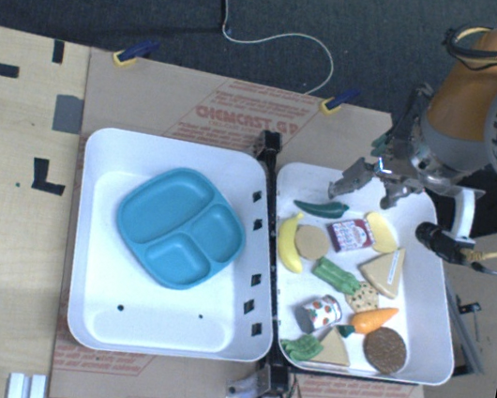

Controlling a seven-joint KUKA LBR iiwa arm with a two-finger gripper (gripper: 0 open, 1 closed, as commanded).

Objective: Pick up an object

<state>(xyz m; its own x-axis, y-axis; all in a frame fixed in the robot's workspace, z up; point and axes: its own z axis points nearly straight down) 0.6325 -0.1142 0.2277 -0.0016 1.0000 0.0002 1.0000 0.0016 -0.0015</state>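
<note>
Camera view: two bins (83, 326); one blue tray (180, 226); one banana (289, 245).

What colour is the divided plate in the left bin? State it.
Light blue; the divided plate shows plainly in the camera view, lying in the left bin.

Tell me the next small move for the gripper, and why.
Probably lower straight down toward the green pepper. The gripper hangs over the far end of the right bin with its fingers spread and nothing between them, and the pepper lies just below and slightly left of it, apart from the banana and the other toy foods.
</note>
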